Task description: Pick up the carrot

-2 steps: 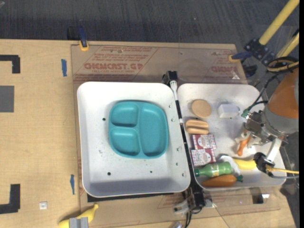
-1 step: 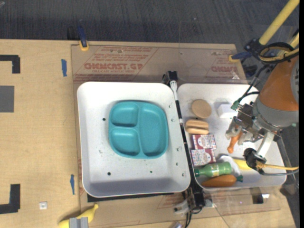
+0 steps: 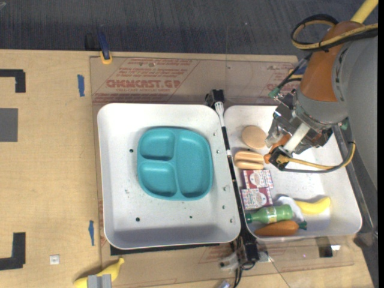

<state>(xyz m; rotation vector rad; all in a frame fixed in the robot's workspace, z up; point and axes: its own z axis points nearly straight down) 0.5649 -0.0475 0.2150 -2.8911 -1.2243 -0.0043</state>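
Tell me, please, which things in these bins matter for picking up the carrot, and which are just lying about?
For the job:
carrot, at the near edge of the right bin
gripper, over that bin's far side

Lying about:
teal divided plate in the left bin
hot dog
tan bun
red and white carton
green bottle
banana

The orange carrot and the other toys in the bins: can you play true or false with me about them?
1. The orange carrot lies in the right white bin. True.
2. The teal divided plate sits in the right bin. False: it sits in the left white bin.
3. The gripper is above the carrot. False: it is farther back, near the tan bun and hot dog.
4. A yellow banana lies near the carrot. True.
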